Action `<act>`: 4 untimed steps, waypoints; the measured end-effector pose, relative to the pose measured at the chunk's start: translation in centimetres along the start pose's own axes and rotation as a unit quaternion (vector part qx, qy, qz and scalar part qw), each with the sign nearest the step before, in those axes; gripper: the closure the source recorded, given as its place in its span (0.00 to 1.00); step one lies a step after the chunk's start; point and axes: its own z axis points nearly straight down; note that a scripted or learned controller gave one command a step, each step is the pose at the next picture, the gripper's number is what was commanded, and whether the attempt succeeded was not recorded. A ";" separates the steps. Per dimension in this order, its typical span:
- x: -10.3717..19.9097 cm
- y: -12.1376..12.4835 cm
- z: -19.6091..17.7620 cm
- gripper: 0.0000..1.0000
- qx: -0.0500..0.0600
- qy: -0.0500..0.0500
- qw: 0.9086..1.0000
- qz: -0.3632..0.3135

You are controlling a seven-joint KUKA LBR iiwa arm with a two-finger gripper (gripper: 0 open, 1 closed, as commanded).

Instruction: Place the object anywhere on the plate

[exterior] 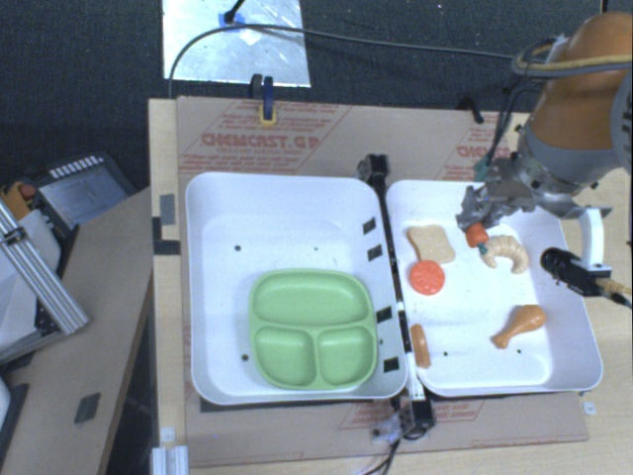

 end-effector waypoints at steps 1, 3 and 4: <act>5.1 -0.8 2.0 1.00 0.001 0.000 1.000 0.001; 15.5 -0.6 5.1 1.00 0.002 0.001 1.000 0.000; 21.0 -0.3 4.3 1.00 0.000 0.001 1.000 0.000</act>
